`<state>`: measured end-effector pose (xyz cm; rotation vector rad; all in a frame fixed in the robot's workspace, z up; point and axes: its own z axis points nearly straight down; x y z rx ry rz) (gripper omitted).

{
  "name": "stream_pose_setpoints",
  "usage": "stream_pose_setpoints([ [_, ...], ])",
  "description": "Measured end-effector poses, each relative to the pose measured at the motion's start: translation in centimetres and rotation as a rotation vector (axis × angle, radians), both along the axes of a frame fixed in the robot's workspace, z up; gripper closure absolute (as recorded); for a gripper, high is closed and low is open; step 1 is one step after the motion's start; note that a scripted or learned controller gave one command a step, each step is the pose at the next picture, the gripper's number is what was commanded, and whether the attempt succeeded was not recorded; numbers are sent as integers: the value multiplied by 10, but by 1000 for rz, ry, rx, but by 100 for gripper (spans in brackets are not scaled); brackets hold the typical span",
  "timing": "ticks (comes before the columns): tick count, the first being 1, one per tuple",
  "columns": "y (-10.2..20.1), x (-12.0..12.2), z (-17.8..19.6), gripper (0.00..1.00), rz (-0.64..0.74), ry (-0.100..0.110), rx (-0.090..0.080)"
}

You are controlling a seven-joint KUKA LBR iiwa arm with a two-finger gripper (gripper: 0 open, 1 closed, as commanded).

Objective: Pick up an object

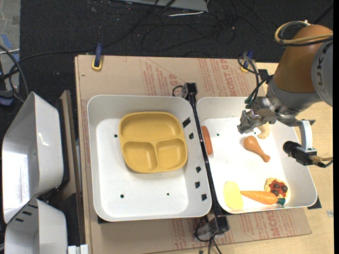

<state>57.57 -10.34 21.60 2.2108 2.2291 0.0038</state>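
- White plastic bins sit side by side on a brown board worktop, presumably so that things can be carried from one to the other.
- Camera view: the left bin bears a yellow three-compartment plate, lying flat near its middle.
- The right bin keeps the toy food apart and easy to reach: a chicken drumstick near the centre, a red sausage along the left wall, and a yellow lemon-like piece, a carrot and a small pizza-like piece towards the near edge.
- The claw hangs low in the far part of the right bin, just beside the drumstick's thick end, probably lining up for it; a pale object lies partly under it.
- I cannot tell whether the claw is spread or pressed together; nothing shows between it.
- Red print runs across the board, mirrored and too broken to read.
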Motion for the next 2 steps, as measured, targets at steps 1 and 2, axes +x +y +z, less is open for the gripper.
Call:
stream_pose_setpoints([
  [1, 51, 10, -7, 100, -1, 2, 0],
  [2, 99, 18, -11, 100, 0, 2, 1],
])
